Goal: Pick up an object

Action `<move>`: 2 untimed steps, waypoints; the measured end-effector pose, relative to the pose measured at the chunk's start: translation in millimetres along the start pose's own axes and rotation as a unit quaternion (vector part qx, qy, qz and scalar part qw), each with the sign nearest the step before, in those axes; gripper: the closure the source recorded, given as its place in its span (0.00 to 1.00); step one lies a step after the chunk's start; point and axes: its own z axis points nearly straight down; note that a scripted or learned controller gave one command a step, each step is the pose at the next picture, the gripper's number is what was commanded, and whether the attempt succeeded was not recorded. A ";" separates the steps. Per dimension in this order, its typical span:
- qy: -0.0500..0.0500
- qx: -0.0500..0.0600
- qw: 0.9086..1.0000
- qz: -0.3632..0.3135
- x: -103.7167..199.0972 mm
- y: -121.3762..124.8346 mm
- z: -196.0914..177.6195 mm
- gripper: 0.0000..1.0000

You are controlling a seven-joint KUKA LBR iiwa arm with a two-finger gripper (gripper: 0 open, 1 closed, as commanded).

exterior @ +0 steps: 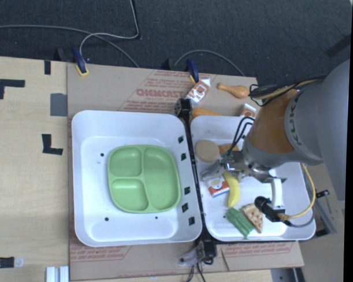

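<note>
My gripper [226, 166] hangs low in the right bin [300, 228], near its left side, under the grey and orange wrist. It sits just above the top end of a yellow banana [234, 192]. Beside the banana lies a red and white packet [219, 189]. A round tan disc [207, 150] rests to the upper left of the gripper. Towards the bin's front lie a green block [238, 221] and a speckled tan cracker-like piece [253, 216]. The arm hides the bin's back right part.
The left bin [87, 140] holds a green divided plate [143, 178]. Behind the right bin, on the cardboard, lie a tan gourd-shaped toy [233, 89], a small printed packet [197, 91] and an orange item [204, 112]. A black divider runs between the bins.
</note>
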 end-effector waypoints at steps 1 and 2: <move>-0.001 -0.007 1.000 0.000 0.0 4.2 -13.8 1.00; -0.001 -0.004 1.000 0.000 0.1 2.5 -11.7 0.00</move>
